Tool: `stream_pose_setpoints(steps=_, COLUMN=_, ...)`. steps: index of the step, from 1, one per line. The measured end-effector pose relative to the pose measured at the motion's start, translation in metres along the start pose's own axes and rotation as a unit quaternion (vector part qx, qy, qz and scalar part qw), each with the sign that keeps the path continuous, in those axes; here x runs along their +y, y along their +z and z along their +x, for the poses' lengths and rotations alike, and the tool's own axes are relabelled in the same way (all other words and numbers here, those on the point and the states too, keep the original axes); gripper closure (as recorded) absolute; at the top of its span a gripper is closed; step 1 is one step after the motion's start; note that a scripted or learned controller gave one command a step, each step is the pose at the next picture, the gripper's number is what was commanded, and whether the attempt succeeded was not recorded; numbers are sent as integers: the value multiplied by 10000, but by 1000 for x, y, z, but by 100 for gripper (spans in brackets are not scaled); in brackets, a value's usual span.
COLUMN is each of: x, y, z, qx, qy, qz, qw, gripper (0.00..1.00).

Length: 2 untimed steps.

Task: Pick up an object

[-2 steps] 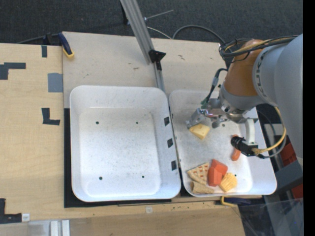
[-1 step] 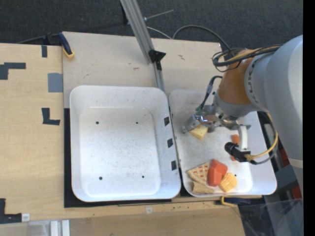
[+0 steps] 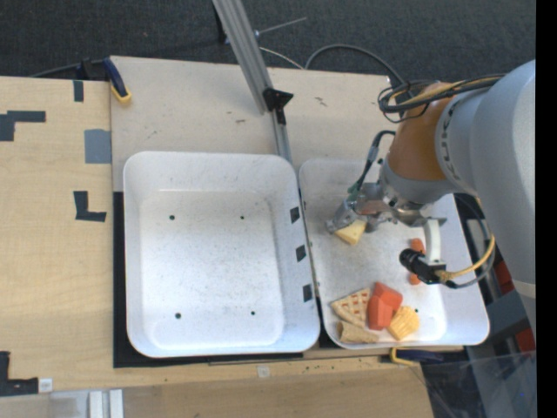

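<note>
In the right shallow white plastic bin [image 3: 457, 325], near its middle, you see the grey two-finger gripper [image 3: 355, 220] lowered onto a pale yellow wedge-shaped block [image 3: 351, 232]; you cannot tell whether it grips it. Toward that bin's near edge lie 3 pieces bunched together: a tan waffle-patterned piece [image 3: 352, 306], an orange-red block [image 3: 384, 306] and a yellow ridged piece [image 3: 404, 323].

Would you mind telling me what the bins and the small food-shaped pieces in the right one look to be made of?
Bins: probably moulded plastic, white and slightly glossy with rounded rims. Waffle piece, orange block and pale wedge: likely matte plastic or foam toys, judging by their flat, uniform colours.
</note>
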State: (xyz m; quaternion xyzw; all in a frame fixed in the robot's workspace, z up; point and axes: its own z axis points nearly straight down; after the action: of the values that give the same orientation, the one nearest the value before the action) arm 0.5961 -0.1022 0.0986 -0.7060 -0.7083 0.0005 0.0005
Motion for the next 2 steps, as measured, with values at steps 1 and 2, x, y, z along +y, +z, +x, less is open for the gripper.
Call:
stream_pose_setpoints(steps=1, x=-5, y=-44, z=-2, qx=1, qy=12, qz=-17, qw=10000, gripper=100)
stream_pose_setpoints(steps=2, x=-14, y=-93, z=-4, qx=-2, qy=12, qz=-25, qw=10000, gripper=100)
